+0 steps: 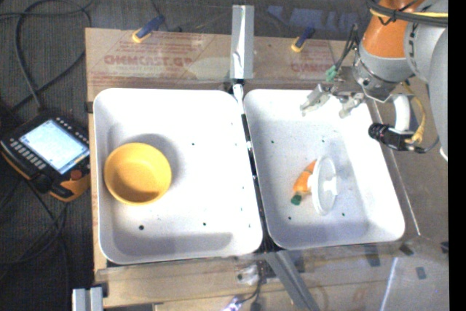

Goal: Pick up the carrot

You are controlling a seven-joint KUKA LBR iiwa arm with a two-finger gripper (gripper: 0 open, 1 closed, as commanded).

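1. Counting: two bins, left bin (116,244) and right bin (364,226); one carrot (303,179); one cup (325,184); one bowl (137,172).
2. Carrot lies in right bin, near centre, orange tip toward the far wall, green end toward the near wall, touching the clear cup lying on its side to its right.
3. Yellow bowl sits upright in left bin, left side.
4. Gripper (332,102) hangs over right bin's far edge, fingers spread apart, nothing between them, well apart from carrot.
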